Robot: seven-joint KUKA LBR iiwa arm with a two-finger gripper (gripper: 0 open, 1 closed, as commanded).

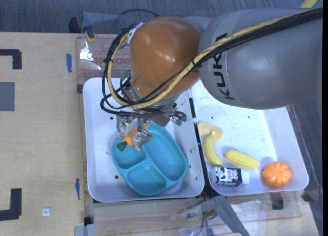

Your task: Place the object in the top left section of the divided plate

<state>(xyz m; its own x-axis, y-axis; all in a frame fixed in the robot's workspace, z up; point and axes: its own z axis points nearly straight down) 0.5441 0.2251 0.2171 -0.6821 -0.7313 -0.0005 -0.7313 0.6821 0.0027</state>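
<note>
The gripper grips a toy carrot low over the blue divided plate's top-left section; release remains.

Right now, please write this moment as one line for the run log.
tool: over top-left section of blue divided plate | held: small orange carrot-like object between fingers | plate: in left bin | release: not yet

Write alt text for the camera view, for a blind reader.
A grey and orange robot arm reaches in from the right, its gripper over the top left section of a blue divided plate in the left white bin, with a small orange object at the jaws. The right bin holds a banana, corn cob, small carton and an orange fruit.
</note>
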